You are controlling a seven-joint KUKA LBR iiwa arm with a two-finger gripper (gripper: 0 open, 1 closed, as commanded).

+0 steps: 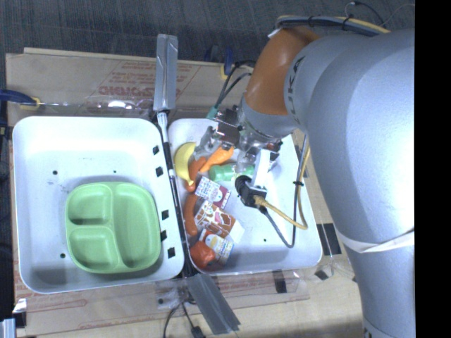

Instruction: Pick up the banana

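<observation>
Right bin [296, 248] holds banana [182, 159], seemingly ungrasped.

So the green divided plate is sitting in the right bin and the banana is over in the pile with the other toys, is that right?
Not quite. The camera view shows the green divided plate in the left bin, not the right one. The banana is indeed in the pile of toys in the right bin, near the divider, with the gripper just beside it.
</observation>
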